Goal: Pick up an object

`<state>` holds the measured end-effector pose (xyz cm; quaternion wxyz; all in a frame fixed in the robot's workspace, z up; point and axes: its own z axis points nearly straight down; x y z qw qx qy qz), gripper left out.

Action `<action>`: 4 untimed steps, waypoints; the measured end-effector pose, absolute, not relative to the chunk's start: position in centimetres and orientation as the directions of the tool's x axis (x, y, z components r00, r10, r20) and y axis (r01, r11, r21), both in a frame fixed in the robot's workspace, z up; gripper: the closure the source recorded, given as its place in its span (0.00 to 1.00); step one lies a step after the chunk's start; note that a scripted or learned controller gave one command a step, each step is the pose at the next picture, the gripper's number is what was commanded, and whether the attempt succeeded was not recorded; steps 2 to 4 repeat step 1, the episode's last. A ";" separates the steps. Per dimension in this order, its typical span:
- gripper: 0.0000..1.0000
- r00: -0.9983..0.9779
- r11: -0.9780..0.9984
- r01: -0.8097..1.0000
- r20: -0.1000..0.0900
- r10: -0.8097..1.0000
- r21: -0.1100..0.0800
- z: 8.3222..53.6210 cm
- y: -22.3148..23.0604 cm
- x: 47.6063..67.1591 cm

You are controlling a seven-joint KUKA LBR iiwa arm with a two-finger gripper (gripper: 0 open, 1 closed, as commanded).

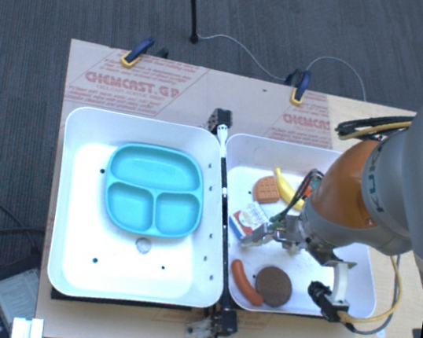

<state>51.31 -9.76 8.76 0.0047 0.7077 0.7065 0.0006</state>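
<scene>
Gripper [258,237] is hovering with fingers spread, holding nothing, over the right white bin's [365,304] nine-o'clock side, reaching toward the small red-white-blue packet [245,220].

two white bins: the left bin [66,181] and the right bin [367,292]. one blue divided plate [155,191] in the left. in the right, one sausage [246,282], one brown round patty [273,285], one waffle [267,189], one banana [285,185], one small packet [248,219]. two clamps at the far edge: the left clamp [138,51] and the right clamp [299,87].
</scene>
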 end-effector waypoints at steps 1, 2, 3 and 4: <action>0.00 0.000 0.000 1.000 -0.004 1.000 0.013 8.8 -10.1 48.7; 0.00 0.000 0.000 1.000 -0.004 1.000 0.013 8.8 -10.1 48.7; 0.00 0.000 0.000 1.000 -0.004 1.000 0.013 8.8 -10.1 48.7; 0.00 0.000 0.000 1.000 -0.004 1.000 0.013 8.8 -10.1 48.7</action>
